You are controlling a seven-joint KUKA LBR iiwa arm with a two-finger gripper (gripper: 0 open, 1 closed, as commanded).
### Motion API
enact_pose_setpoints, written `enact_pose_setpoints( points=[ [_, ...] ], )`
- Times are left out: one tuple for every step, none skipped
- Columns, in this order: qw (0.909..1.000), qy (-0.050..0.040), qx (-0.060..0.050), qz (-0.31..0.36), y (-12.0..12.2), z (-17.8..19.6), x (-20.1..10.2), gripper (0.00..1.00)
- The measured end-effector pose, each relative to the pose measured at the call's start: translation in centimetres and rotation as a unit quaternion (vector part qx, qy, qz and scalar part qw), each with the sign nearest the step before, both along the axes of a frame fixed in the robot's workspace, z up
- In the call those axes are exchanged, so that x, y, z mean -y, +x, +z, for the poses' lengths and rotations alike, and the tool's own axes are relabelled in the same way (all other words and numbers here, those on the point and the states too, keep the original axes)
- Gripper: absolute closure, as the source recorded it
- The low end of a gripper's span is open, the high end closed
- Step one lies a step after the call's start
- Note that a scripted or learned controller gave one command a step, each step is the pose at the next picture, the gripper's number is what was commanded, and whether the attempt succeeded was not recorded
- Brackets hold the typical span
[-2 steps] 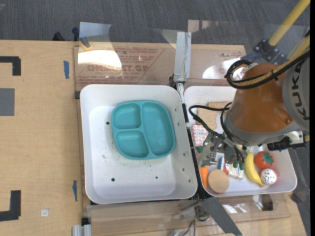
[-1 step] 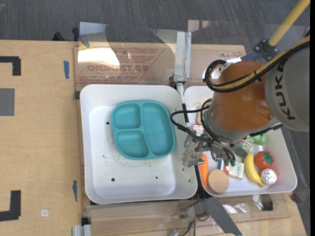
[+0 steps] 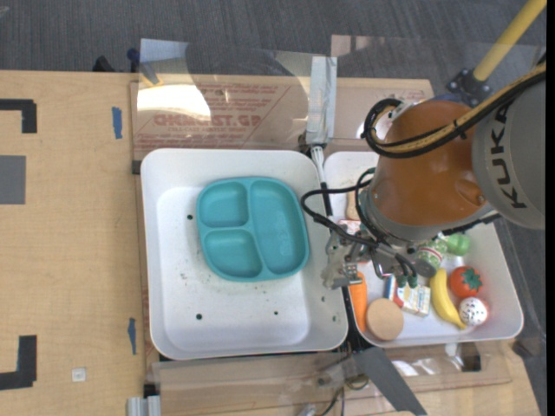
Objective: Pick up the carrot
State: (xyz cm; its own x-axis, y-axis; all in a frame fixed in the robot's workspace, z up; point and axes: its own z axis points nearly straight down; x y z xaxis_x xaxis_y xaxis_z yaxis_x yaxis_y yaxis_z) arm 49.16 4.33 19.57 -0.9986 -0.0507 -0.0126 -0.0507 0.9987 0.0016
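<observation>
From the overhead camera I see the carrot (image 3: 356, 300) lying in the right bin (image 3: 507, 315), against the wall it shares with the left bin, just beside the round tan bun (image 3: 385, 318). The jaws (image 3: 347, 271) sit directly above the carrot's top end; I cannot tell how far apart they stand. I'd want them centred across the carrot's width, clear of bun and wall, before closing.
</observation>
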Motion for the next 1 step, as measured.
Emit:
enact_pose_setpoints(
  points=[
    [0.9973,-0.0005,-0.004,0.073,0.23,-1.11,-4.59,1.00]
  ],
)
